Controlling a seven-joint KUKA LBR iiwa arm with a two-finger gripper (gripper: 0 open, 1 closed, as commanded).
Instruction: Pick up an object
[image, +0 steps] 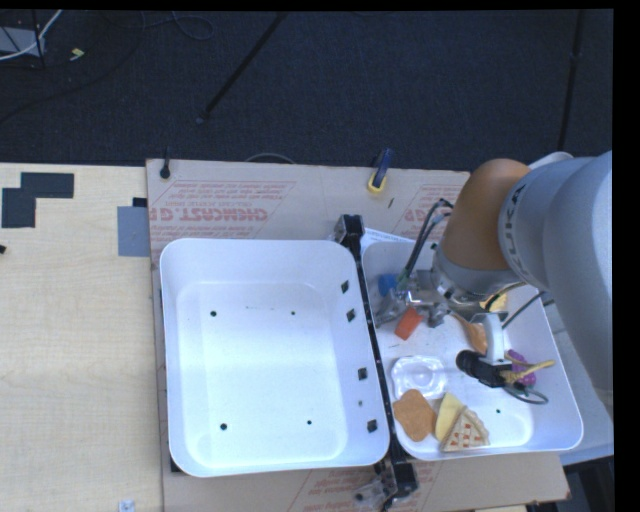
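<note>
Two white bins, the left bin (260, 360) and the right bin (552, 412); in the right lie one orange block (407, 323), one blue item (387, 286), one clear plastic piece (418, 376), one brown slice (413, 415), one yellow wedge (449, 408), one waffle-patterned triangle (467, 433)

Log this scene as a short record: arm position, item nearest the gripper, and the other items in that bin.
arm: over the right bin, gripper low toward its left side
nearest item: orange-red block, beside the gripper
other items: blue piece, clear plastic piece, tan slab, yellow wedge, waffle-patterned wedge
grasp: cannot tell
</note>
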